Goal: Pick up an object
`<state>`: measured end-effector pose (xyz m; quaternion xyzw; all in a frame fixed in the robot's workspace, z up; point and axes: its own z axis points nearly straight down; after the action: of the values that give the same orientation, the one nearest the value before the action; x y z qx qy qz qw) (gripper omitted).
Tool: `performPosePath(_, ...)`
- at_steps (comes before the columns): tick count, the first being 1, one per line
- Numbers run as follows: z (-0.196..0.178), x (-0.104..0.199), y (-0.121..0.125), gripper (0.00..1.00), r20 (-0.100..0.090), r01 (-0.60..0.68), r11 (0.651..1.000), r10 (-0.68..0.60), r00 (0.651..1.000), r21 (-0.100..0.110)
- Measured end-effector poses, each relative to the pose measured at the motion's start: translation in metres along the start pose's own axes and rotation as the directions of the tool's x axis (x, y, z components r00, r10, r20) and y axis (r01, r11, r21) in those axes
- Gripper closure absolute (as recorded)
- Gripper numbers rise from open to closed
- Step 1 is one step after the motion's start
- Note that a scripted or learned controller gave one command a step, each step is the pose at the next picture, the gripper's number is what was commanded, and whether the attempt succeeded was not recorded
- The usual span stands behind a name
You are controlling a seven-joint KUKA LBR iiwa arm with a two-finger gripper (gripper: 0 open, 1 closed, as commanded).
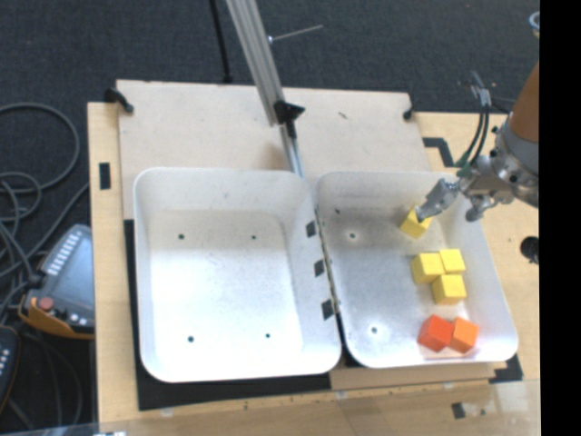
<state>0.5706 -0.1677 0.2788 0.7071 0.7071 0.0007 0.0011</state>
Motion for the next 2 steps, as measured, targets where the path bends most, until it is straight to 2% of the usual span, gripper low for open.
performPosePath(1, 0.15, -0.045, -0.018, 0.0, 0.011, 0.004, 1.0, -0.004, 1.0, -0.023)
performPosePath(2, 0.158, -0.019, -0.035, 0.0, 0.022, 0.001, 0.999, 0.0, 1.0, -0.032)
